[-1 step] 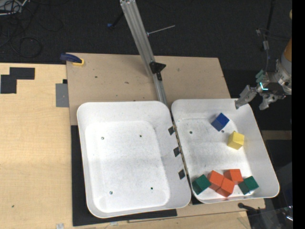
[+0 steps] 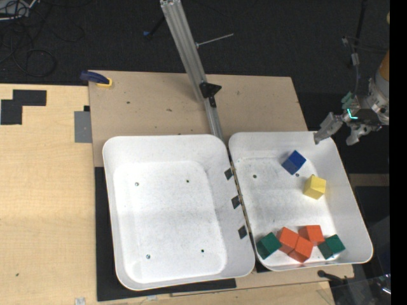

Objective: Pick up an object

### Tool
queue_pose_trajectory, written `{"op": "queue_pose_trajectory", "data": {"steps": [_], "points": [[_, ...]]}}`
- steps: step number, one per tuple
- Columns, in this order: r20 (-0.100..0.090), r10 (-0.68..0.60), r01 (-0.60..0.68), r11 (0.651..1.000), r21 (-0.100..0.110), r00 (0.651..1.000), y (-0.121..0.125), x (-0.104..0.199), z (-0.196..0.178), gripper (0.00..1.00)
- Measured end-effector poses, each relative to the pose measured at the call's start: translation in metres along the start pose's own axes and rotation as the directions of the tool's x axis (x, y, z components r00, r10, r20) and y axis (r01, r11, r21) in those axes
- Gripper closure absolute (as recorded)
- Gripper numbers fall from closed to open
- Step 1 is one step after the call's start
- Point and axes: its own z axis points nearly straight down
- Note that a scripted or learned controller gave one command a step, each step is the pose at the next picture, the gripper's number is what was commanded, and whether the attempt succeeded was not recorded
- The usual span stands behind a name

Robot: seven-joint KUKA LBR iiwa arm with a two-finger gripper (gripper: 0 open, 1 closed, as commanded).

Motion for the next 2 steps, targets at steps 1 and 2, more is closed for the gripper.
{"op": "queue_pose_trajectory", "data": {"steps": [1,2], "points": [[-0.002,0.003,-0.003,1.000,0.005,1.000,-0.004,0.008,0.062,0.00],[-0.002,0.005,-0.005,1.000,0.004,1.000,-0.007,0.004,0.108,0.00]]}}
